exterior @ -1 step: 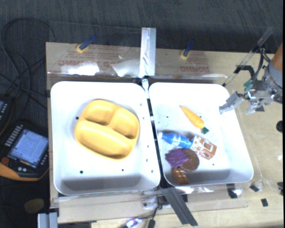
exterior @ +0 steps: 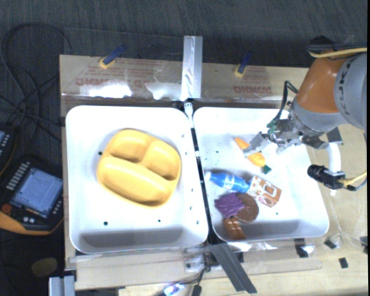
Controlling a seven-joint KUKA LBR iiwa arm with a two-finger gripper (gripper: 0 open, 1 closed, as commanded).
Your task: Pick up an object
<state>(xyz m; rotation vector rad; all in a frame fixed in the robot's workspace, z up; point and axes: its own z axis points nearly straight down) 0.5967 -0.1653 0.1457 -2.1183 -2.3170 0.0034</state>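
Two white bins sit side by side: lower right holds a brown cookie point(exterior: 243, 211), purple toy point(exterior: 229, 202), blue bottle point(exterior: 228, 180) and orange piece point(exterior: 256, 160), above which the jaws point(exterior: 259, 143) hover, their state unclear.

My view cuts the arm point(exterior: 333, 91) off at the right edge. Gripper point(exterior: 259, 145) tip too small and blurred for me to read against the right bin point(exterior: 296, 227). The purple object point(exterior: 229, 203) overlaps a brown disc point(exterior: 248, 211), hiding part of it. Printing on the small packet point(exterior: 266, 193) illegible.
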